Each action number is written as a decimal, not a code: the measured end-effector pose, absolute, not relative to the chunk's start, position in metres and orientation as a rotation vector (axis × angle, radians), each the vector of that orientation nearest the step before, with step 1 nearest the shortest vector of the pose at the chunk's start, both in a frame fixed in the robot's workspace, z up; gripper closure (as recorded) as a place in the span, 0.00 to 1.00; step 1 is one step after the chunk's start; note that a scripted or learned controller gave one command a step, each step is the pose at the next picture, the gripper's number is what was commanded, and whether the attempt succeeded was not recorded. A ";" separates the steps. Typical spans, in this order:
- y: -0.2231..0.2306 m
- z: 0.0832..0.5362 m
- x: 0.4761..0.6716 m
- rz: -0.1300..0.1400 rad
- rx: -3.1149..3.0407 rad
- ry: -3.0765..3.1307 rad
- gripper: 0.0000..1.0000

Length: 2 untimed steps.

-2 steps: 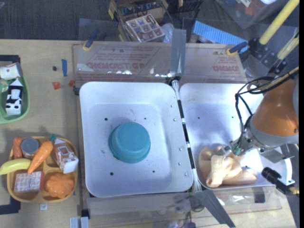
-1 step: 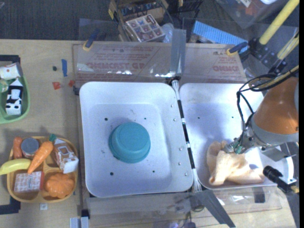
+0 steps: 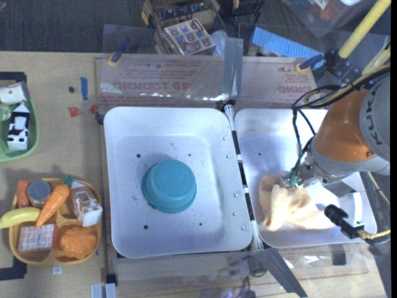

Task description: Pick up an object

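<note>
Claw [image 3: 291,180] sits right on top edge of cream cloth [image 3: 288,207] in right bin [image 3: 248,129]; can't tell if it's clenched. Cloth bunches just below claw, so grab deep w/ a fold, lift slow.

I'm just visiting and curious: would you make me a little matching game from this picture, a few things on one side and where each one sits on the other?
Things:
1. teal bowl
2. pale cloth
3. toy carrot
4. gripper

Places:
A. in the yellow tray at the bench's left edge
B. in the right bin, crumpled near the front
C. upside down in the middle of the left bin
D. low over the right bin, at the cloth's upper edge

Pairs: 1-C, 2-B, 3-A, 4-D
</note>
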State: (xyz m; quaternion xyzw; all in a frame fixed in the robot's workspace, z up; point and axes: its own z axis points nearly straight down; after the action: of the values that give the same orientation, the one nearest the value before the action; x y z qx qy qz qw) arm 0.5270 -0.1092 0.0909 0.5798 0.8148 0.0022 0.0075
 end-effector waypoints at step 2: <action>-0.137 0.089 0.484 0.013 2.079 2.343 0.00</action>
State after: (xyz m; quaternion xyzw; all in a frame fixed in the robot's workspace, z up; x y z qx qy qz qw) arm 0.4839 -0.1373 0.0894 0.6637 0.7480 0.0041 0.0046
